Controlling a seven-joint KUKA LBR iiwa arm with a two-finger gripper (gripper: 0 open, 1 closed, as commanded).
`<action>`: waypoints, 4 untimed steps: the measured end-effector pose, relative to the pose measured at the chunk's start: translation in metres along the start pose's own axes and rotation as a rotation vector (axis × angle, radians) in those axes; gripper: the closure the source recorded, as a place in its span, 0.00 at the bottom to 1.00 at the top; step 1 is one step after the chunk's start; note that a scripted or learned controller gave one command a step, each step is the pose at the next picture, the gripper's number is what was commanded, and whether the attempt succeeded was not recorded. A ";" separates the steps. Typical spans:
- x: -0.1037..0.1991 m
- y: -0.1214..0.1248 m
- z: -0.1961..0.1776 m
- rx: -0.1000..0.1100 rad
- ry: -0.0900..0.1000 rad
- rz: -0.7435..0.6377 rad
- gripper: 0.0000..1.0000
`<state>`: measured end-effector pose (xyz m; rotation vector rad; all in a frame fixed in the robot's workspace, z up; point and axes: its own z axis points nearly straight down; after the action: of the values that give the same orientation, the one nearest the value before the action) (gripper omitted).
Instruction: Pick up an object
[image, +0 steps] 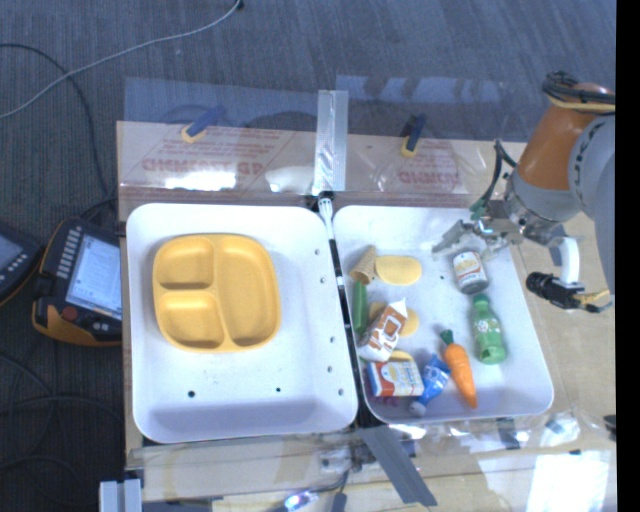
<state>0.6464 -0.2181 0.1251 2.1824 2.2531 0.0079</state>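
**Arm poised over a crowded right bin**

A dark grey carpeted floor (60, 120) surrounds the wooden bench (140, 150), which carries two shallow white bins side by side.

Nearest the camera, in the right white bin (535, 395), the small items lie packed together: an orange toy carrot with a green top (459, 372), a blue crumpled wrapper (432, 382) and a small red-and-white carton (395, 378), which touches a tilted white-and-orange carton (386, 330). Just beside the carrot lies a green plastic bottle (488, 330). A slim green stick-like piece (359, 308) runs along the bin's left wall. Further back sit a pale yellow flat round piece (399, 269) and a tan cup-shaped piece (363, 265). A small brown-capped jar with a white label (468, 270) lies just below the gripper (478, 231), whose fingers are spread apart with nothing between them.

In the left white bin (150, 400) rests a yellow divided plastic plate (214, 290). Beyond the bins, a black-and-orange handheld control pendant (75, 285) lies on the floor.

Risk, as I judge it: the jar is rounded and lying down, so the fingers could push it aside or let it roll toward the green bottle. A descent nearer the packed cartons might catch two things together.

Mirrored red lettering shows on the bench behind the bins, but it is unreadable, as are the labels.
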 end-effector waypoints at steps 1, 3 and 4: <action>0.005 -0.007 0.028 0.000 0.008 -0.021 0.00; 0.005 -0.007 0.034 -0.008 0.003 -0.155 0.00; 0.001 -0.009 0.025 -0.008 0.000 -0.150 1.00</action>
<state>0.6378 -0.2172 0.1004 2.0030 2.4062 0.0163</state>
